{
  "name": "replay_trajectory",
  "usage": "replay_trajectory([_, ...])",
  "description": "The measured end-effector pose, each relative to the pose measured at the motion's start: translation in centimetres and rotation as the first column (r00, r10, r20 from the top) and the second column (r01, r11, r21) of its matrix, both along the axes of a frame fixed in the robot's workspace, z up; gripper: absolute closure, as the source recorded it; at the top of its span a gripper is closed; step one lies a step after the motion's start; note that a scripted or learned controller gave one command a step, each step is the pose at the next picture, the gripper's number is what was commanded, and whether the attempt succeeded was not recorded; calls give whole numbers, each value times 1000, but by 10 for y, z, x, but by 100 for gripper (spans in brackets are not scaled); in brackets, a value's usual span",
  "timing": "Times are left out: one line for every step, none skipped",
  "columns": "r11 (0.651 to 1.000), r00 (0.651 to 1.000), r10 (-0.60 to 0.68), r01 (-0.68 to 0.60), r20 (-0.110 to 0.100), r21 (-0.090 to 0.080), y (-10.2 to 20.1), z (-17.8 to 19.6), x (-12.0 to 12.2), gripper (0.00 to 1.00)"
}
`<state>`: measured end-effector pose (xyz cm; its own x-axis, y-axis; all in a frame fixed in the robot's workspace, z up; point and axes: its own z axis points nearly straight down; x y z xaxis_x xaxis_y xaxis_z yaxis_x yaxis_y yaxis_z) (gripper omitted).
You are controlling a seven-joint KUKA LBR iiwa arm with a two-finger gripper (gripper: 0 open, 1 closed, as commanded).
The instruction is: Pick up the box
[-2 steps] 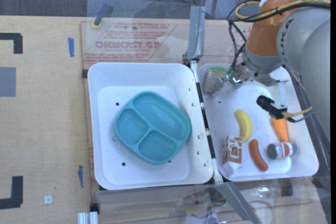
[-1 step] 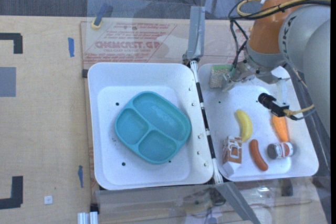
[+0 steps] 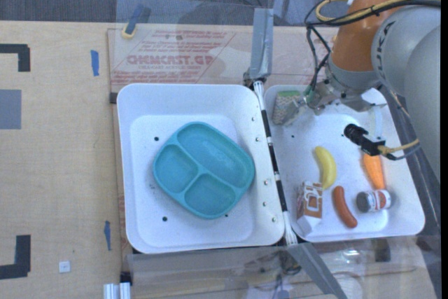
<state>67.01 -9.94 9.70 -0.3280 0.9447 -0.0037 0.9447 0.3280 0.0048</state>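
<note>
Box [image 3: 310, 205] lying in right bin [image 3: 413, 220], near left corner, beside banana [image 3: 325, 166] and sausage [image 3: 344, 206]; gripper [image 3: 311, 101] at bin's far left, well apart from box; teal plate [image 3: 203, 169] in left bin [image 3: 136, 150]

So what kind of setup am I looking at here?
Likely a robotics lab pick-and-place bench: two white bins, toy food such as a banana and small box, and blue tape marks on the benchtop.
</note>
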Motion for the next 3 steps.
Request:
replay_trajectory([1000,1000,0,0,0,0,0,0,0,0])
replay_trajectory([1000,1000,-2,2,-5,4,-7,-10,-1,0])
replay_trajectory([1000,1000,20,-20,-8,2,-6,13,-27,0])
